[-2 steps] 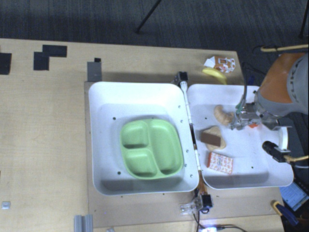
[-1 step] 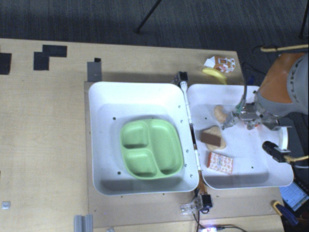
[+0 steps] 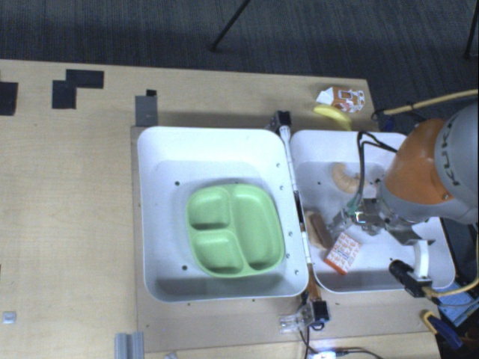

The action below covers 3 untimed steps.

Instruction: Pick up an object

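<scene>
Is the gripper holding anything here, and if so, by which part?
Cannot be told: the gripper sits low in the right bin beside the small printed packet.

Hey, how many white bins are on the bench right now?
2. The left bin holds a green divided tray; the right bin sits beside it, with the arm over it.

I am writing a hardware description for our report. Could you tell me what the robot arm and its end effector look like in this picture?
The arm has rounded grey casing with a wide orange band above the wrist. Dark lettering shows on the grey shell, too cropped to read. A thin black cable loops beside the band. The end effector is a small metallic grey assembly; its details are too blurred to describe.
</scene>
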Available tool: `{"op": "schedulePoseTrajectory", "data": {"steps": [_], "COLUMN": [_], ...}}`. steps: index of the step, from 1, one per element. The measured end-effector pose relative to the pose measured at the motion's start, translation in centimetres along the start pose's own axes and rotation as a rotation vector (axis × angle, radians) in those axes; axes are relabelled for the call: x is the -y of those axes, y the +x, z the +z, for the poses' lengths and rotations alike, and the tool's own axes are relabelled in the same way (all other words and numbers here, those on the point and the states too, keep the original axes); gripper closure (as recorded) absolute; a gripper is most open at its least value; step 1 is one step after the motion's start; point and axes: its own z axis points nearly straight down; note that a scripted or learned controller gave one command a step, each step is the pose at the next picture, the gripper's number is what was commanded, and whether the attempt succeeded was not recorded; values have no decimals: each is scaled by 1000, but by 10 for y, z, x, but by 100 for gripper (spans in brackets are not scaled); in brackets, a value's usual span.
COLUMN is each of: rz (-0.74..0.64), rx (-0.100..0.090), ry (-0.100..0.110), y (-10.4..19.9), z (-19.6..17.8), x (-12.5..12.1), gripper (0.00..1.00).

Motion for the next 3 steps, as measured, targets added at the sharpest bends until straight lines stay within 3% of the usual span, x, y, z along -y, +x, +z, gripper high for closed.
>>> {"op": "schedulePoseTrajectory", "data": {"steps": [1,2,3], "rz": [-2,-2,-5], "rx": [0,1,1], "ry": [-6,-6,-8], "y": [0,0,0], "z": [-11,-11,-22], "x": [-2,-2,-4], "gripper": [100,0,100]}}
